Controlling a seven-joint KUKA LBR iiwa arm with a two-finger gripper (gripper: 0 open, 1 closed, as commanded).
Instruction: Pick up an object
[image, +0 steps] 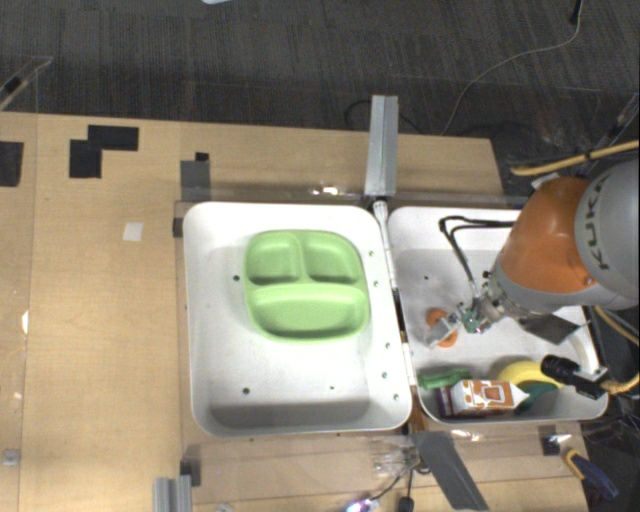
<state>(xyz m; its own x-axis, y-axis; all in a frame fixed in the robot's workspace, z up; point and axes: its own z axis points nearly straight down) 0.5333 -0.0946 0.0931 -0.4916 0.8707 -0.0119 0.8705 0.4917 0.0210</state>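
My gripper (462, 322) hangs low over the middle of the right bin (425, 262), reaching in from the right under the orange band of the arm. A small orange object (441, 329) lies right at its tip, to the left of it; whether they touch is unclear. Along that bin's front wall lie a green stick-like thing (443, 379), a brown and white carton (485, 397) and a yellow and green object (523, 378).
The left bin (215, 380) holds a green divided plate (304, 283) towards its back. A thin black wire frame (462, 232) sits at the back of the right bin. A metal post (382, 145) stands behind the wall between the bins.
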